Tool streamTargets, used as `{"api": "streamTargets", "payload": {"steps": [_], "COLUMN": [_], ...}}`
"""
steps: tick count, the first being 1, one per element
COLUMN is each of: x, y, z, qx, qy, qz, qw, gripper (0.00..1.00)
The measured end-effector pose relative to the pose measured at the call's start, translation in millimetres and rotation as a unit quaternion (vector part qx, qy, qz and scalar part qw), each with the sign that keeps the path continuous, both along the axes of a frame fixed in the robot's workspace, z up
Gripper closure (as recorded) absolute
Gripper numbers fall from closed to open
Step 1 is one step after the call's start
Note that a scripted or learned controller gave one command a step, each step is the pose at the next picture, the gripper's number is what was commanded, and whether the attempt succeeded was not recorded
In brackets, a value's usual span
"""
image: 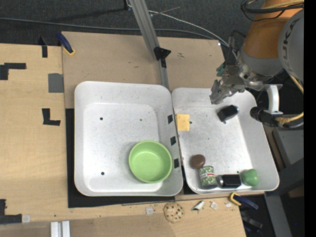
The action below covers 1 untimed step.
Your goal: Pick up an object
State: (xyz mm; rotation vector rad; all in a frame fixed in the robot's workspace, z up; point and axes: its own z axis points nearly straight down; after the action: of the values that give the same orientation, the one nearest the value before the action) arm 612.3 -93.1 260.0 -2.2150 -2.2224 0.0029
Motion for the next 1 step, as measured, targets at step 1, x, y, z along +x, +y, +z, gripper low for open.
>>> {"api": "streamTargets", "payload": {"steps": [1], "x": [-14.5], "y": [46.2], "z": [-15.5], "qx": [0.0002], "qy": [0.001], "qz": [0.001], "qw": [1.0000], "gripper": [1.00]}}
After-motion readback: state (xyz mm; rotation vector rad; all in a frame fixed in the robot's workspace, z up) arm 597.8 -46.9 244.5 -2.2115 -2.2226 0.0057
